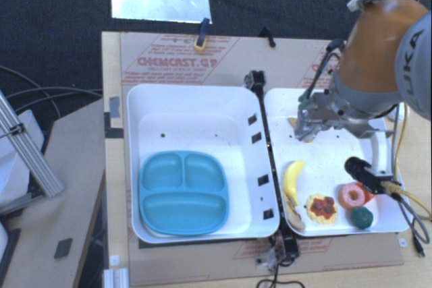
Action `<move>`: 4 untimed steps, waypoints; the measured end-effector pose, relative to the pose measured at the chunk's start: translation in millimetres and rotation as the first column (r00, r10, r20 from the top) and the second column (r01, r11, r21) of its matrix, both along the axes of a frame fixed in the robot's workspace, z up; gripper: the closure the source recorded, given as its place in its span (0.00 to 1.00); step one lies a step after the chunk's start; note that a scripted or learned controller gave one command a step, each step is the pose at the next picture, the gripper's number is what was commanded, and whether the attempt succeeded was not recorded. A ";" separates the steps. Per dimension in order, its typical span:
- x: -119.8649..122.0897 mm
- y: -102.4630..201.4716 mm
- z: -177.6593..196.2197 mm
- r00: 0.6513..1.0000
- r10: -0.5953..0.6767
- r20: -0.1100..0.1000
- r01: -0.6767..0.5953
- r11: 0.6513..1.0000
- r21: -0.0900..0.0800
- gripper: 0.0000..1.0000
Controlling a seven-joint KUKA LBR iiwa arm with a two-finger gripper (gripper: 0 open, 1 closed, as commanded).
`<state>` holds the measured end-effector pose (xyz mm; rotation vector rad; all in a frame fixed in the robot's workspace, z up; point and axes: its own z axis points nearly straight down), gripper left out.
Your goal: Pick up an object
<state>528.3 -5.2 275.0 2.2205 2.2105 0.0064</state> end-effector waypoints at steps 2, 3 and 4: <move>3.5 -126.2 -195.0 1.000 0.002 -0.006 -0.002 1.000 0.001 1.00; 29.9 -77.8 -92.1 1.000 0.015 0.004 -0.015 1.000 0.003 1.00; 56.1 -115.9 -57.0 1.000 0.005 -0.001 -0.005 1.000 0.000 1.00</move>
